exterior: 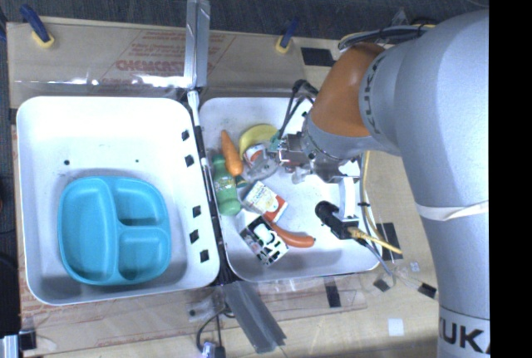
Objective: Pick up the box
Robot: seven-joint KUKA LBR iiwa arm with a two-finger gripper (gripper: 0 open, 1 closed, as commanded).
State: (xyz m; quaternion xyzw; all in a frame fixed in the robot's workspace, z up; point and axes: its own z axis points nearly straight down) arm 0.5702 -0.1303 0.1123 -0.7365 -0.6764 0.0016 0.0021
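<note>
A small white box (261,198) with orange and green print lies tilted in the middle of the right bin (357,261). A black-and-white box (263,241) lies just below it, near the bin's front wall. My gripper (278,154) hangs over the upper middle of the right bin, a little above and to the right of the white box and close to a yellow fruit (256,136). The wrist hides the bin's right part.
An orange carrot (230,153) and a green bottle (224,184) lie along the right bin's left wall. A red sausage (293,237) lies by the black-and-white box. The left bin (100,120) holds a blue divided plate (116,229).
</note>
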